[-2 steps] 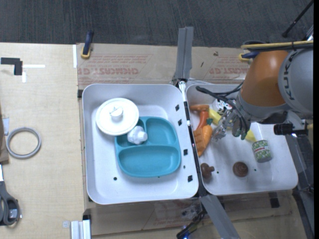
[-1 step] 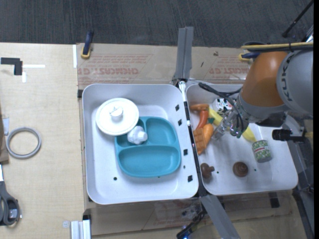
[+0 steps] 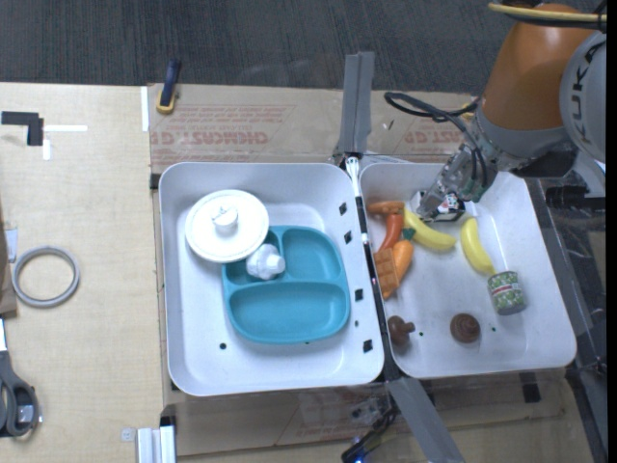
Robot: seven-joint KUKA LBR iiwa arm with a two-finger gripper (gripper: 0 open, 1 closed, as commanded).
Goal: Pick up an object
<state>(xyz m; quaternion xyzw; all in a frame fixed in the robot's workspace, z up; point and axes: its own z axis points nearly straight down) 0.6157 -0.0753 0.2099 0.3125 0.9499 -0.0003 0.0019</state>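
Gripper (image 3: 436, 204) fingertips blurring into clutter, opening unreadable. Arm (image 3: 540, 66) running off right edge. Scissors (image 3: 17, 405) getting cropped at left edge, far from the jaws.

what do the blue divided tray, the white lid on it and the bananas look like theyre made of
Blue divided tray: probably moulded plastic, with an even colour and a soft sheen. White lid: likely plastic too, smooth, with a moulded knob, though ceramic can't be excluded. The two bananas: apparently toy plastic or rubber, uniformly bright yellow with a glossy highlight, but too small to be sure.
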